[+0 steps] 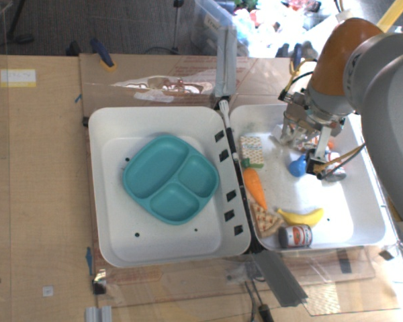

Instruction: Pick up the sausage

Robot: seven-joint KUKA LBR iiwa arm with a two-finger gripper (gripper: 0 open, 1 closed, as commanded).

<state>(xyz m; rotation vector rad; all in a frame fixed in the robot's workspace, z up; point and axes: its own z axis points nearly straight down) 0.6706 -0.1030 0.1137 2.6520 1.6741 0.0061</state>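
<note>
In the camera view, the grey arm with its orange band (341, 49) reaches in from the right and hangs its two-finger end effector (301, 134) over the far part of the right-hand shallow white bin (363, 210); whether it is open or closed cannot be told, as the metal parts blur together against the white floor. No item can be made out as the sausage with any certainty: a small red-and-white piece (330, 157) lies just right of the end effector, partly hidden by cables, and may or may not be it. Just below and right of the end effector sits a small blue rounded object (297, 167). To its left stands a checkered green-and-cream block (252, 150), and lower left lie an orange carrot (255, 186) and a waffle-patterned tan wedge (264, 217). Well below it are a yellow banana (301, 215) and a red-labelled can (295, 236). Far to the left, in the other white bin (111, 240), rests a teal divided plate (170, 178).
</note>
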